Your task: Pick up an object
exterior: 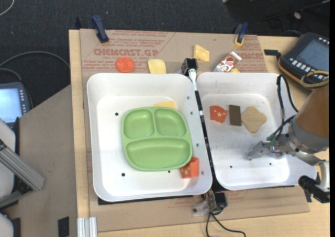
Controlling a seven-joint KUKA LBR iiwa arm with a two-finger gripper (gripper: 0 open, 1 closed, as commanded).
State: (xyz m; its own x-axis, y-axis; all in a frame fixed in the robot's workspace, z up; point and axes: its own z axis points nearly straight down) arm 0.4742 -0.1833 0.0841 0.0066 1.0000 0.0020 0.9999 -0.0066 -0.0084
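Note:
My gripper [257,151] hangs low over the right bin [246,178], reaching in from the right, above bare white floor with nothing visibly in it. Beyond it, near the bin's back, lie a red piece [218,113], a dark brown block [235,115] and a tan bread-like piece [254,119], which is the closest to the gripper. In the left bin [102,126] a green divided plate [156,138] sits in the middle, with a yellow slice [165,105] behind it and an orange block [190,168] at its front right corner.
On the cardboard behind the bins lie an orange-red disc [124,64], two yellow pieces [156,66] [201,53] and a red-and-white packet [227,63]. Blue clamps [99,27] [241,32] grip the back edge. A control pendant [309,60] rests at the far right.

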